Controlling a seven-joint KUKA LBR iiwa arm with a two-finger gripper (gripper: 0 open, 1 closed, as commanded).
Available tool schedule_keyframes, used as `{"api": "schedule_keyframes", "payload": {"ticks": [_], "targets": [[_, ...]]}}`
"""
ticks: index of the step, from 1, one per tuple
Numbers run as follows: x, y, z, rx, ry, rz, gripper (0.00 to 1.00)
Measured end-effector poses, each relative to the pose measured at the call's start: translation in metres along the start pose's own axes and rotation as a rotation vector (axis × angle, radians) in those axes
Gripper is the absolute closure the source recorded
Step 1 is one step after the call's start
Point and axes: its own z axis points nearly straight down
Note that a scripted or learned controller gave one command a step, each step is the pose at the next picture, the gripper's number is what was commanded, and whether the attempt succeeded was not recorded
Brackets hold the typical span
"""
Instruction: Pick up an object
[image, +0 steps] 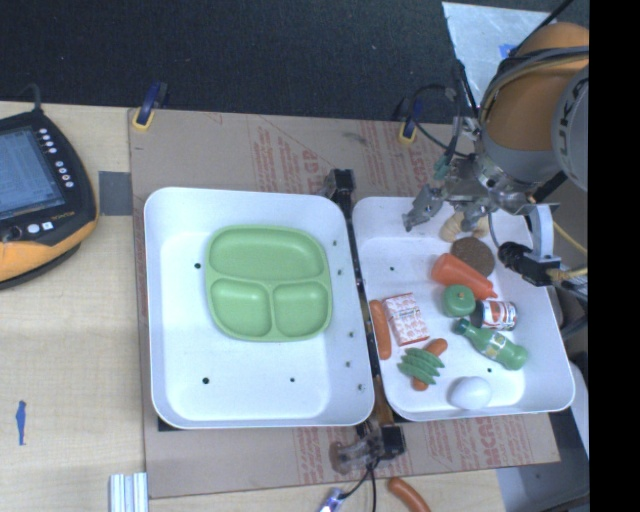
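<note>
Carrot (462, 273) is lying slantwise, tip aiming down-right; your arm is leaning in above it, gripper (437, 208) hovering up-left, its claw spread apart, gripping nothing.

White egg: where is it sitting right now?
The white egg lies in the right bin, near its front edge, just below the green bottle and to the right of the small carrot.
</note>
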Motion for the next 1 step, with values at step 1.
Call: {"api": "schedule_keyframes", "payload": {"ticks": [1], "targets": [[-0.0738, 0.0170, 0.0271, -0.001, 0.000, 0.003, 0.00]]}}
